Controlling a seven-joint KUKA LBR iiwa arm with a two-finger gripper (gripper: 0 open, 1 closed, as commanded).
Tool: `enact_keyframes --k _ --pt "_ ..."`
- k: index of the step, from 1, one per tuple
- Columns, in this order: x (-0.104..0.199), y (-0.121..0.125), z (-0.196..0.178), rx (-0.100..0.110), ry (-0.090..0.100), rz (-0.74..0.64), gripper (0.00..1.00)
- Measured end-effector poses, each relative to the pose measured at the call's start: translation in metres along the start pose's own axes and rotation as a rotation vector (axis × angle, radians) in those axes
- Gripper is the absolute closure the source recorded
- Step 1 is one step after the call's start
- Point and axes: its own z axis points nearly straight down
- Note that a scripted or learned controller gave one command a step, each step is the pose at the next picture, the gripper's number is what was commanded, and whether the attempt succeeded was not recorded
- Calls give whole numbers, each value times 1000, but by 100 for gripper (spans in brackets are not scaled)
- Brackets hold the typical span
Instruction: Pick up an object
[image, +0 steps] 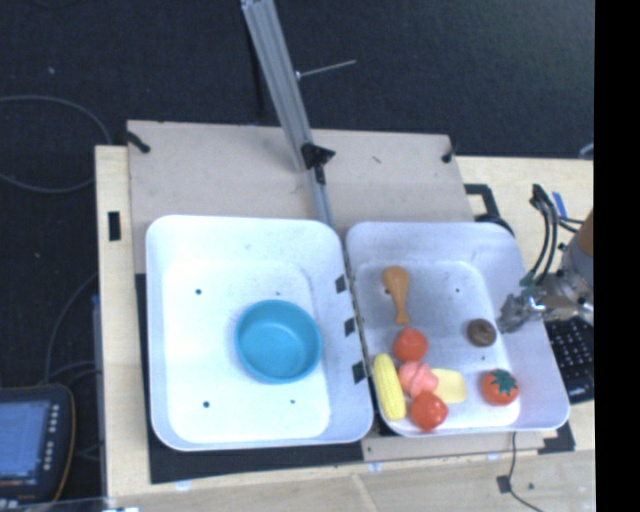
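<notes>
Camera view gives us two white bins: the left bin (180, 260) holds a blue bowl (279, 341), the right bin (440, 245) a heap of toy food. We judge the corn cob (389, 386) the best target, light, stiff and easily pinched across its middle, lying along that bin's left wall. Our gripper (520, 310) hovers at the right rim; we cannot tell its state.

A bowl (279, 341) sits in the left bin (170, 260); toy foods (420, 382) crowd the right bin (490, 250).
</notes>
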Motion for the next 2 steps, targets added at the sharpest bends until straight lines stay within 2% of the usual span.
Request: enact_keyframes --k 1,2 --pt "52 20 -14 -1 3 -5 100" --pt "107 31 -7 7 5 -3 100"
